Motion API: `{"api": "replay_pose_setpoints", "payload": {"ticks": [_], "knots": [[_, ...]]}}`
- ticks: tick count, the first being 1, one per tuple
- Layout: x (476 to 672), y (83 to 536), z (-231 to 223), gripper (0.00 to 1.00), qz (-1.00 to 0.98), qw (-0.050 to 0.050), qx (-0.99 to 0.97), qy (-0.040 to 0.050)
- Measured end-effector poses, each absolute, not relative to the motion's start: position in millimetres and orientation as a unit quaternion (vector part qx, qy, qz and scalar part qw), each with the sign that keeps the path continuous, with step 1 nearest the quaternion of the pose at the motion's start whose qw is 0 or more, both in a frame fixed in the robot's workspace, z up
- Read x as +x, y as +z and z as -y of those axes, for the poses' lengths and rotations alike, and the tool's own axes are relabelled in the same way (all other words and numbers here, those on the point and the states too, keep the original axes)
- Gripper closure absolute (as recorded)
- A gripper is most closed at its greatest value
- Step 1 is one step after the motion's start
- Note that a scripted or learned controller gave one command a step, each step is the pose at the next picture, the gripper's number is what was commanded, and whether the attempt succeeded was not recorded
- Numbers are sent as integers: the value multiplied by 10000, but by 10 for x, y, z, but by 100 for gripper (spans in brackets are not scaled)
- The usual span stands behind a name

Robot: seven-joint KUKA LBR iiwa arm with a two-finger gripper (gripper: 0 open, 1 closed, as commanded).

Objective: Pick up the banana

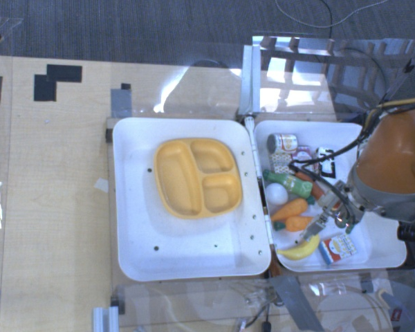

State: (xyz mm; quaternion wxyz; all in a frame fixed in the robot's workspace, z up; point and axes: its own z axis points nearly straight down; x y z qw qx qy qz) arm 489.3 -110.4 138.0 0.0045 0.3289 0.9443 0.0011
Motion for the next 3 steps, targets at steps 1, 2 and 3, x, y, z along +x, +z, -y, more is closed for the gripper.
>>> {"api": "replay_pose_setpoints", "payload": {"ticks": [1,2,3], "knots": [[4920,899,1220,0,-9528,79,3035,18],[4951,1021,1209,100,-9526,122,3038,32],[4950,1020,1210,0,-9526,121,3039,32]]}}
